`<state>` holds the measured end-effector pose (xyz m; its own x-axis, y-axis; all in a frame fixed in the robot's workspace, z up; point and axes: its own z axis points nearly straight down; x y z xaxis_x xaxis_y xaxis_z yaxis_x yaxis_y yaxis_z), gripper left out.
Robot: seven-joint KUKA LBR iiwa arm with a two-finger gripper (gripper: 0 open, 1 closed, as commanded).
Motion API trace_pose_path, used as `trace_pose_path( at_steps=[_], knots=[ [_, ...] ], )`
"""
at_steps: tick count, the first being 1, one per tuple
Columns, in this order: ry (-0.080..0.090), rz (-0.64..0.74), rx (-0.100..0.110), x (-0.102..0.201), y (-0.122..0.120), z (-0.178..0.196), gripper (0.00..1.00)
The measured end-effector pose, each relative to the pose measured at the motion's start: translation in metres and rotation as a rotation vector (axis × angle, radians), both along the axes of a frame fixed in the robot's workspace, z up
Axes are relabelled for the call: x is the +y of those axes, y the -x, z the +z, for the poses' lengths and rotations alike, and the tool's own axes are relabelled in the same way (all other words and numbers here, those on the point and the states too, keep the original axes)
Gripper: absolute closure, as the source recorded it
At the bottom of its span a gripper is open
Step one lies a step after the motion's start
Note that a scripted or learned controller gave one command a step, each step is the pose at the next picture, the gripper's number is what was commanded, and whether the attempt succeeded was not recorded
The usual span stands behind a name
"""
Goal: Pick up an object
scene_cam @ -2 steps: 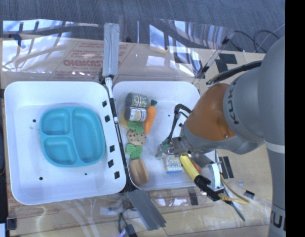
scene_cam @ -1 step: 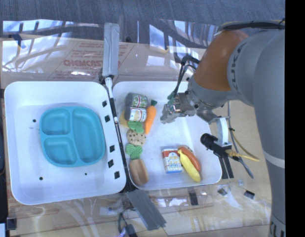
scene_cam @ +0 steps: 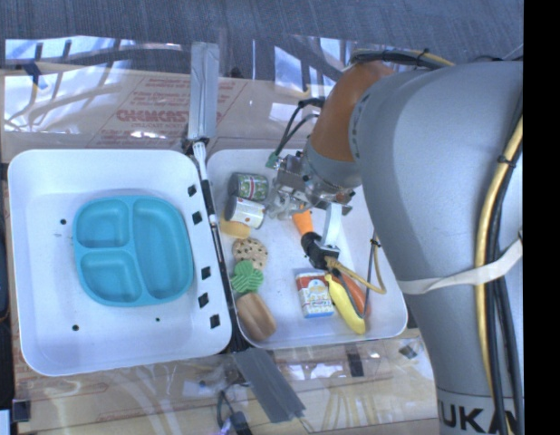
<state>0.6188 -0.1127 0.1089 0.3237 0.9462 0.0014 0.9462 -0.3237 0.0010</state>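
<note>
The arm (scene_cam: 425, 179) is reaching in from the right over the right bin (scene_cam: 389, 320), and the gripper (scene_cam: 294, 193) is hanging low over the bin's upper part. The wrist is blocking the view, so I cannot tell the state of the jaws, and nothing is showing between them.

The nearest candidate is the can (scene_cam: 252, 187), lying just left of the gripper near the bin's top-left corner. It is likely light, stiff and smooth, so it may roll or slip; taking it across its round body looks best. A small box (scene_cam: 246, 213) is lying just below it.

Further down are lying a cookie (scene_cam: 250, 249), a green toy (scene_cam: 246, 279), a bread roll (scene_cam: 255, 315), a carton (scene_cam: 314, 294) and a banana (scene_cam: 346, 304). The banana is probably softer and curved, so mid-length is the sensible hold.

The left bin (scene_cam: 26, 243) is holding a blue tray (scene_cam: 133, 247).
</note>
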Motion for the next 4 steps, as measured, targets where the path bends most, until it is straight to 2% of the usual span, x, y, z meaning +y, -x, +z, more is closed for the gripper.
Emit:
trace_pose_path(
  at_steps=[1, 2, 3, 4],
  knots=[
    [0.005, -0.003, 0.002, -0.004, 0.001, -0.001, 0.00],
    [-0.003, 0.206, 0.003, -0.064, -0.005, -0.015, 0.00],
    [0.001, 0.172, -0.001, -0.095, 0.048, 0.061, 0.00],
    [0.000, 0.187, 0.002, -0.081, -0.024, -0.018, 0.00]
  ],
)
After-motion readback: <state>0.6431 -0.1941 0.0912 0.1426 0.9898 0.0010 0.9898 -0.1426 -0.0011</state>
